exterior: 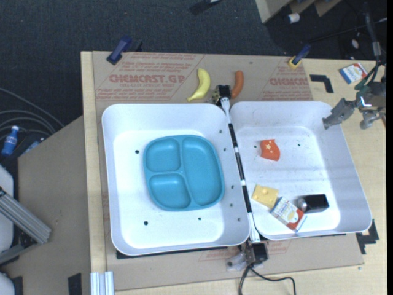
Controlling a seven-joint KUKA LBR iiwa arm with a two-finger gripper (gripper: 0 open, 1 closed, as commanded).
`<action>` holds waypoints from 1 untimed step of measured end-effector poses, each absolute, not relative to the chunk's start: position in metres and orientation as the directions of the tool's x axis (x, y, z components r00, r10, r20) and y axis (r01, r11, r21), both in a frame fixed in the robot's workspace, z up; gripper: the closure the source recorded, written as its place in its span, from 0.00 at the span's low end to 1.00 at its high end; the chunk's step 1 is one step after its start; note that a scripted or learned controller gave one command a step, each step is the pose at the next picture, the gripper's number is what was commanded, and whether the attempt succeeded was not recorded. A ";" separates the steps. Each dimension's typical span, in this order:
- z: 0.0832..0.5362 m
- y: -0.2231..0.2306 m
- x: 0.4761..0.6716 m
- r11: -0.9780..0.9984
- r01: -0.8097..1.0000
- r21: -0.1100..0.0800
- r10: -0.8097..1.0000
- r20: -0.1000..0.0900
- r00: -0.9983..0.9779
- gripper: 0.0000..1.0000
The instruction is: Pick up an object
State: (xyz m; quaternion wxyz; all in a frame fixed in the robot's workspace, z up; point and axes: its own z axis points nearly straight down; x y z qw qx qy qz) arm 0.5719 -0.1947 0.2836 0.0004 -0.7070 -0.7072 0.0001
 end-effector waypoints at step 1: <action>0.119 -0.164 0.600 0.000 1.000 -0.002 1.000 0.001 0.000 0.00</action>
